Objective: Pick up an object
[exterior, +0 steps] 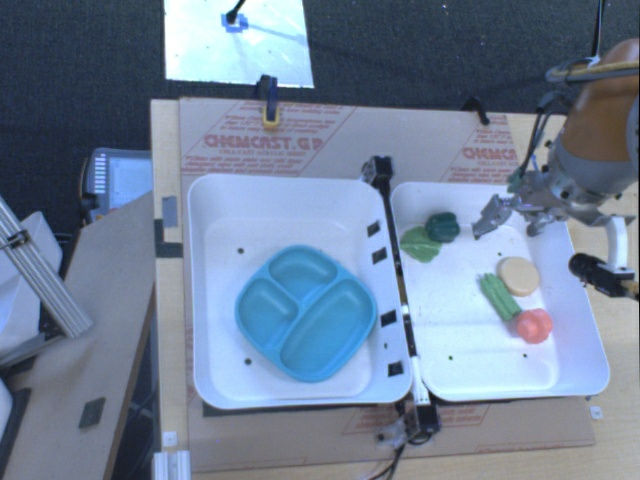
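One blue tray (303, 312), two bins (300, 196), perhaps five small objects (519, 276), tool (512, 216) spread, holding nothing.

Two bins side by side on the counter (170, 298). In the left bin (215, 268), a divided plate (303, 311), toward the front. In the right bin (470, 368), two vegetable toys (431, 236) touching near the back left, a round flat piece (518, 275) right of centre, a stick-shaped toy (498, 296) just beside it, a ball-shaped toy (535, 325) at the stick's front end. Above the right bin's back right, the gripper (512, 216).
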{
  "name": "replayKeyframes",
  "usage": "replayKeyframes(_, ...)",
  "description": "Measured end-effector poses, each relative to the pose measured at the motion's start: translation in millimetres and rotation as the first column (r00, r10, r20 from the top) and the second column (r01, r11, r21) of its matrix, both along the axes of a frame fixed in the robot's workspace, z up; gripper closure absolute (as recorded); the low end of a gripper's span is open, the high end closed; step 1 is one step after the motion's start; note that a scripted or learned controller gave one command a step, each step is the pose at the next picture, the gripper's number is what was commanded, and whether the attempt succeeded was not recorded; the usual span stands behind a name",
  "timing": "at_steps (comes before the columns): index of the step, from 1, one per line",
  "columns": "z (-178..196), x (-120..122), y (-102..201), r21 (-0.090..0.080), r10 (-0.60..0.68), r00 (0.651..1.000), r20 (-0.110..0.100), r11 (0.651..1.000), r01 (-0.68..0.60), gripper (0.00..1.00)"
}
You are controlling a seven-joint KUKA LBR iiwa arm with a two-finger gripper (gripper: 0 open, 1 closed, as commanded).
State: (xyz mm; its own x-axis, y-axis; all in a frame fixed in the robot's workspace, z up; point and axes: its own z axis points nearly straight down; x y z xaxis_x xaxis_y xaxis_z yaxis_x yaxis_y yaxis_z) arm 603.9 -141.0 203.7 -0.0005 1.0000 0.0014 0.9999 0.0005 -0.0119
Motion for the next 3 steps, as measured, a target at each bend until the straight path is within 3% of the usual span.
replayKeyframes(1, 8, 3, 0, -0.002, 0.002, 1.0, 0.013, 1.0, -0.002, 0.0)
replayKeyframes(3, -82, 6, -10, -0.002, 0.0, 1.0, 0.011, 1.0, 0.0, 0.0)
